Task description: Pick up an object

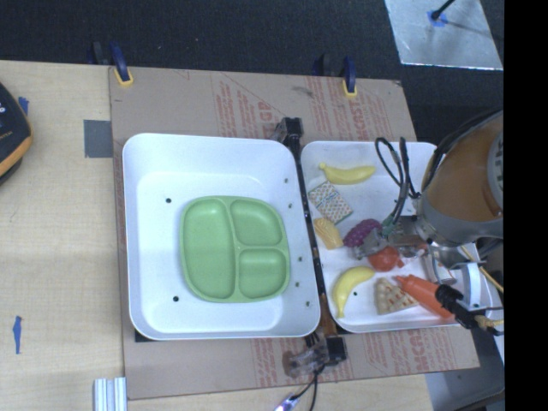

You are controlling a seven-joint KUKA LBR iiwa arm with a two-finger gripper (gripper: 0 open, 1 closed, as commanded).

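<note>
The gripper (383, 245) is lowered into the right bin (360, 154), directly above a red tomato (385, 259) beside purple grapes (363, 230). Its grip state cannot be told; nothing is seen held.

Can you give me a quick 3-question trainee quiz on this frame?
1. True or false: the green divided plate lies in the left bin.
2. How many bananas lie in the right bin? A) one B) two C) three
3. Fill in: the orange carrot lies beside the ___ slice.

Key: 1 true. 2 B: upper banana, lower banana. 3 pizza.
</note>
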